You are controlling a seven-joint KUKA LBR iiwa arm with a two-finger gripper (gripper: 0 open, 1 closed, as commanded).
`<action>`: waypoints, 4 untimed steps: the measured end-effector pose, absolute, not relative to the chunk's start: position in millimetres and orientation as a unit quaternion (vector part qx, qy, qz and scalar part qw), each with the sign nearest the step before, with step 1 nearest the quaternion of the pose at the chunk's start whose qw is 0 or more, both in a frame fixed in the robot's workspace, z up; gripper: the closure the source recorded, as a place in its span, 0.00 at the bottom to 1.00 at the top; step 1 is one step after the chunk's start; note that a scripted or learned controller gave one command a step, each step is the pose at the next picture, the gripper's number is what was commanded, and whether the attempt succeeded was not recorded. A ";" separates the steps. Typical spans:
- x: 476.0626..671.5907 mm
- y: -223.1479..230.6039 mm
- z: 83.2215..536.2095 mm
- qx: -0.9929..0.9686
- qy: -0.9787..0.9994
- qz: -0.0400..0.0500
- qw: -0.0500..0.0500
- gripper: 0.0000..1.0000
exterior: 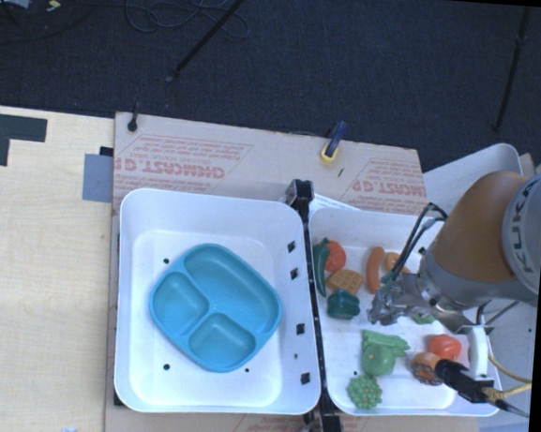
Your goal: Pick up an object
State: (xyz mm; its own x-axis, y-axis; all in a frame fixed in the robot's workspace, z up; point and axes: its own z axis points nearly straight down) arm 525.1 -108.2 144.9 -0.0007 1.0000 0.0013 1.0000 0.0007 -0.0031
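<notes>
In the right white bin (331, 380), metal two-finger gripper (382, 309) low among plastic toy foods, finger state unclear (blurred), dark green toy pepper (343, 304) just beside, blue compartment plate (214, 305) in left bin.

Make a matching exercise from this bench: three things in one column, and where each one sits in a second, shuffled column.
Things
1. blue divided plate
2. yellow clamp
3. green bumpy toy

Places
A. at the near edge of the right bin
B. on the far edge of the cardboard sheet, behind the bins
C. in the middle of the left bin

Pairs: 1-C, 2-B, 3-A
</notes>
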 end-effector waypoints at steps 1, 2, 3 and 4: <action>528.1 -113.5 204.7 -0.707 -0.707 0.000 0.000 1.00; 529.1 -114.1 226.4 -0.707 -0.707 0.001 0.002 1.00; 502.1 -80.6 219.1 -0.707 -0.708 0.002 0.004 1.00; 481.9 -48.8 214.6 -0.706 -0.708 0.003 0.004 1.00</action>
State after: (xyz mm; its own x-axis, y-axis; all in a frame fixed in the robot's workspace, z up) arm 481.9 -48.8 214.6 -0.0020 1.0000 0.0022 1.0000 0.0021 -0.0094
